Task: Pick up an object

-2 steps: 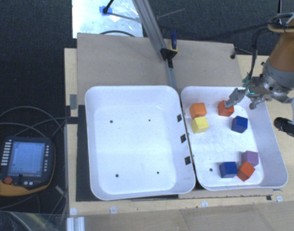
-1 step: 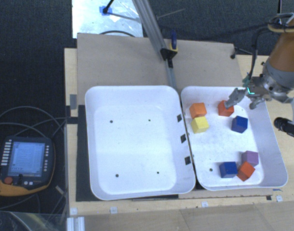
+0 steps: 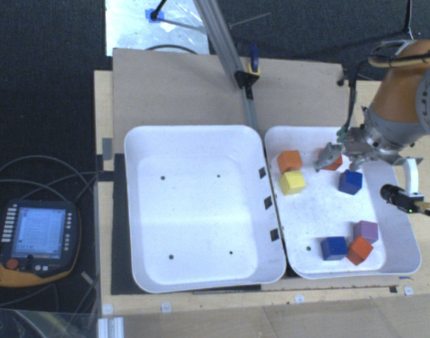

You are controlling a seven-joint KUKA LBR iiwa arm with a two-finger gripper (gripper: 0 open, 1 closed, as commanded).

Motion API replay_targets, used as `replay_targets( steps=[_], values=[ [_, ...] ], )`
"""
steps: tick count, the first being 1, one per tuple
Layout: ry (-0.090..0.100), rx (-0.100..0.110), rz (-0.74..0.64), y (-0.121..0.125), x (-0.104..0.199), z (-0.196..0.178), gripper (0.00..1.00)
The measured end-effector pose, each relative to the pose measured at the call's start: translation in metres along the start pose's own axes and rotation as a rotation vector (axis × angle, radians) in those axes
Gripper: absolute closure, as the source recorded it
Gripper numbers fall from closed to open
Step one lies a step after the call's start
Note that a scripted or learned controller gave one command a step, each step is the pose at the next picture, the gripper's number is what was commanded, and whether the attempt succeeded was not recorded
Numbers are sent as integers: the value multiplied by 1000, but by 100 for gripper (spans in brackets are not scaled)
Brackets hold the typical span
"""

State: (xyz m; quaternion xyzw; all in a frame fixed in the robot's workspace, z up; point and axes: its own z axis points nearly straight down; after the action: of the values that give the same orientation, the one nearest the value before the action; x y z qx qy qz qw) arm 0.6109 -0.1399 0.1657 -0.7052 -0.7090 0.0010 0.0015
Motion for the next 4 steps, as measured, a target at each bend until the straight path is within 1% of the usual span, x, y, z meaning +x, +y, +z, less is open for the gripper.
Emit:
replay_targets(
  steps=[1, 2, 3, 4],
  values=[
    [-1, -3, 3, -4, 0, 60, 0],
    [-2, -4, 3, -4, 0, 75, 0],
    [-2, -9, 0, -2, 0, 63, 100],
    [-3, -11, 1, -1, -3, -2, 100]
  ],
)
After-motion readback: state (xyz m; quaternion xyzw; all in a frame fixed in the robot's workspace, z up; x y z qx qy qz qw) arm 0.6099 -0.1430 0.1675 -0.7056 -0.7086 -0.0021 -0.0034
